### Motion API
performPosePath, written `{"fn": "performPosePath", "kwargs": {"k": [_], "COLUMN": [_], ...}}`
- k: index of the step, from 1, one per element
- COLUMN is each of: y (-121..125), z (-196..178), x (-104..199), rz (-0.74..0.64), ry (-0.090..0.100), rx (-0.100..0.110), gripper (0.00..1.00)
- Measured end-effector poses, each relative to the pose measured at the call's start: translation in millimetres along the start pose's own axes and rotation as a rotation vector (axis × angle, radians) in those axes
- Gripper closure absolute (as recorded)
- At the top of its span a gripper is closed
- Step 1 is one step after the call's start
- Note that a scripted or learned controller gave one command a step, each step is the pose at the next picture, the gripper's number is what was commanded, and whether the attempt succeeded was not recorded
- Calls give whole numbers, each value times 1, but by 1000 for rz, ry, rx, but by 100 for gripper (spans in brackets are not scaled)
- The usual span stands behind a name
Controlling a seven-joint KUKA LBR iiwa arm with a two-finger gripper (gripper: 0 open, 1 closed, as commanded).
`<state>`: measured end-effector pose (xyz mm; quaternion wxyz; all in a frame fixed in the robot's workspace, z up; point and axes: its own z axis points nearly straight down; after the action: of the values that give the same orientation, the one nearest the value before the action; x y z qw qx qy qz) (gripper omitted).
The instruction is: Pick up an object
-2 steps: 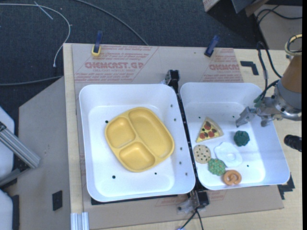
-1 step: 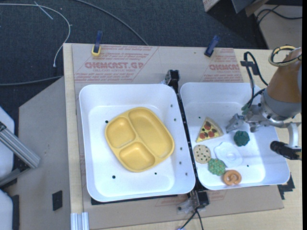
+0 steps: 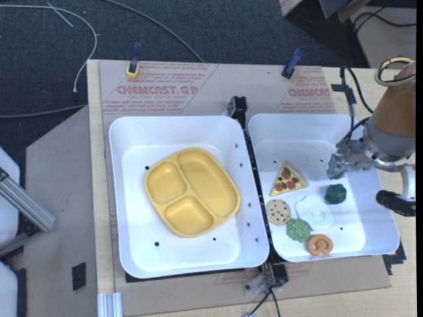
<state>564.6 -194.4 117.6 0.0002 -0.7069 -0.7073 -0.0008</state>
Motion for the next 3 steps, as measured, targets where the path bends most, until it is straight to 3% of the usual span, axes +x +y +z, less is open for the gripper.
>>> {"fn": "performPosePath", "kwargs": {"k": [2,3], "y": [7,2], "z": [-113,-123], "x": [-10,43], "rz": [-1,-6], "ry": [-4,2], "rx": [-7,1], "gripper": [100,100]}}
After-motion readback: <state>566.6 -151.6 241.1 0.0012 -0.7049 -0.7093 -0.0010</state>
